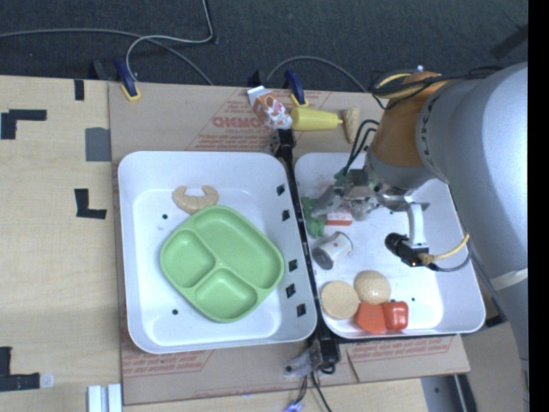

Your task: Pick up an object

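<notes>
Red print runs across the brown cardboard (232,127) under the bins, but the letters are too blurred to read; no other writing can be made out.

Two white bins sit side by side. The left bin (137,230) holds two things: one green tray (221,264) with three compartments, and one pale crescent (196,198) touching the tray's far rim. The right bin (455,299) holds the clutter. The gripper (330,202) reaches into its far-left part from the grey arm (480,144) with its orange band (403,136). The fingers are lost among dark metal and cables — whether the jaws are wide, narrow or closed on anything cannot be told.

Just beside the jaws, toward the divider, lies one small green piece (315,227). Just below them lies one small white cylinder (333,248), tipped on its side. Farther toward the near edge, well apart from the jaws, three things cluster: one tan disc (340,299), one pale round bun (372,287) touching it, and one red-orange block (382,317) touching both. These are the candidates for picking; none is visibly between the fingers.

Beyond the bins, behind the jaws, one yellow banana-like object (316,119) lies on the cardboard beside one small red-and-white packet (270,107); its print is too small to read. Two blue clamps (129,82) grip the cardboard's far edge — the second (294,86) sits near the packet.
</notes>
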Controlling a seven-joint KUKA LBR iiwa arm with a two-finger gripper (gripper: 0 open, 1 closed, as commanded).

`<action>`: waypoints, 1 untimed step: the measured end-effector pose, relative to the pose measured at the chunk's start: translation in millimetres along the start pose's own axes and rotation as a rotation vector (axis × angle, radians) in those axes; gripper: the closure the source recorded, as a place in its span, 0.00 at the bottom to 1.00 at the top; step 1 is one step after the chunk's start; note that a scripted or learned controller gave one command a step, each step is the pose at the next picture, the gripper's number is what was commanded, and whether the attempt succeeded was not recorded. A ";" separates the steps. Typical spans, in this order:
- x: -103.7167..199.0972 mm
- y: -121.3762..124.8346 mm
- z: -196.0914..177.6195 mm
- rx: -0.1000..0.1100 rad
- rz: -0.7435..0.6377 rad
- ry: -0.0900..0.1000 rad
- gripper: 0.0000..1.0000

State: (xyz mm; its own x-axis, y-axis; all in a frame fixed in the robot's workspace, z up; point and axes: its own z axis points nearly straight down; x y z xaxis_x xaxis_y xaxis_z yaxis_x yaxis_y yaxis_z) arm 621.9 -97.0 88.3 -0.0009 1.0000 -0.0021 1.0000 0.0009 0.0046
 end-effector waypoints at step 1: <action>1.9 1.4 -11.3 -0.003 -0.001 0.003 1.00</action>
